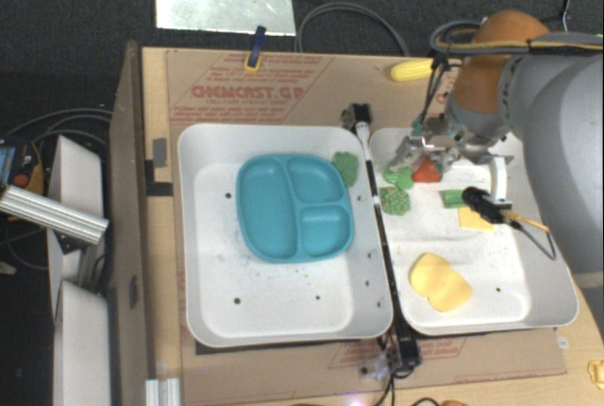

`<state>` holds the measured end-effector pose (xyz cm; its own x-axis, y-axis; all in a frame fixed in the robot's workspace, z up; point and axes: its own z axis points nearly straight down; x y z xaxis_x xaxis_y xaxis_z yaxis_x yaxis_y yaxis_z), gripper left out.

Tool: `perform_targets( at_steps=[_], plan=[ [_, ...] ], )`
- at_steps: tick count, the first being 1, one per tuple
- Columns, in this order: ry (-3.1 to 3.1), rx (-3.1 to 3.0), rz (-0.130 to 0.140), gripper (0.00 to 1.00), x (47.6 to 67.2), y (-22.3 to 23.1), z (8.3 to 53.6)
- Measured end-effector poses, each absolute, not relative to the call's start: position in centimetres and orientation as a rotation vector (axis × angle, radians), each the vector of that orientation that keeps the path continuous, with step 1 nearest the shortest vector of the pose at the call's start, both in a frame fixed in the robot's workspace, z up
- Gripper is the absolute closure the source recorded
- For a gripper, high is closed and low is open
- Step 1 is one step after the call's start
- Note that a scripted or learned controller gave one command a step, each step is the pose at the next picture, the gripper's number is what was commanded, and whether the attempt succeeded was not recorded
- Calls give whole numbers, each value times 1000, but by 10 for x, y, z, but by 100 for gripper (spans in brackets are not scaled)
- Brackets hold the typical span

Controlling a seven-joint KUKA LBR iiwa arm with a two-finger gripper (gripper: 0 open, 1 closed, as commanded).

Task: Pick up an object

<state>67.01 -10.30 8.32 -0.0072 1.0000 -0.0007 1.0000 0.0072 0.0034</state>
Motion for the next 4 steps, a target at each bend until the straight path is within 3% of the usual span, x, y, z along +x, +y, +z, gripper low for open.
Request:
perform_targets(
  at_steps=[1,2,3,4],
  plan=[
    [2224,2209,6,100,671,-105,97],
    [2226,2208,4,0,671,-105,97],
    [2223,2221,-2,0,620,-84,111],
    [2221,2218,5,100,623,-84,122]
  ],
)
